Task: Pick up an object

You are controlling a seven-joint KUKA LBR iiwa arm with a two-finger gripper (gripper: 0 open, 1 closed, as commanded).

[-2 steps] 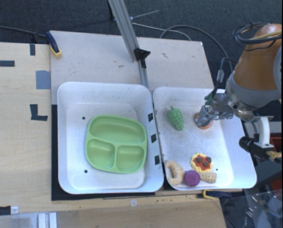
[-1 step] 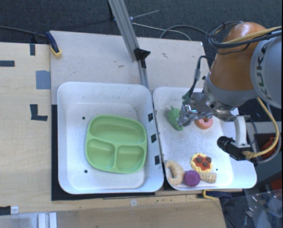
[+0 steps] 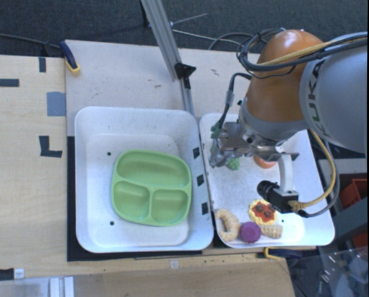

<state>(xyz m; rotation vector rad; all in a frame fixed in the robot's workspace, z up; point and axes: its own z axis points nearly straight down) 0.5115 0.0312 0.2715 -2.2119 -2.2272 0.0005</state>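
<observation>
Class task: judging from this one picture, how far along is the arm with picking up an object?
Done: the gripper is down in the right bin, beside a small green object. In hand: nothing visibly gripped. Left: grasping and lifting; the purple ball and other toys lie untouched.

The hand [image 3: 223, 155] hangs low in the right bin [image 3: 314, 228], beside a green object [image 3: 234, 164]. A green divided plate [image 3: 151, 187] lies in the left bin [image 3: 91, 166].

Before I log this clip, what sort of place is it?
Probably a robotics lab bench set up for grasping trials: two shallow white bins side by side, a grey KUKA arm over toy food such as a purple ball, and loose cables behind.
</observation>
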